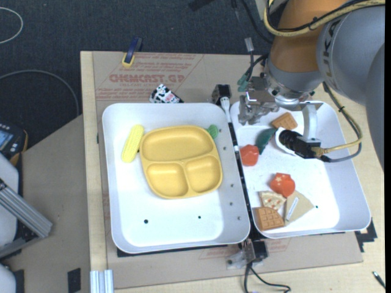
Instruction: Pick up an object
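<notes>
Now I see the gripper [255, 110] low over the right bin [348, 194], at its far left corner, near the red tomato [249, 155]. I cannot tell if it is closed or not.

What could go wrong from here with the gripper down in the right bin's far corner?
The gripper sits close to the right bin wall and the divider, so it may strike them. The cracker, green piece and red piece lie crowded nearby; it may nudge them without gripping any.
</notes>
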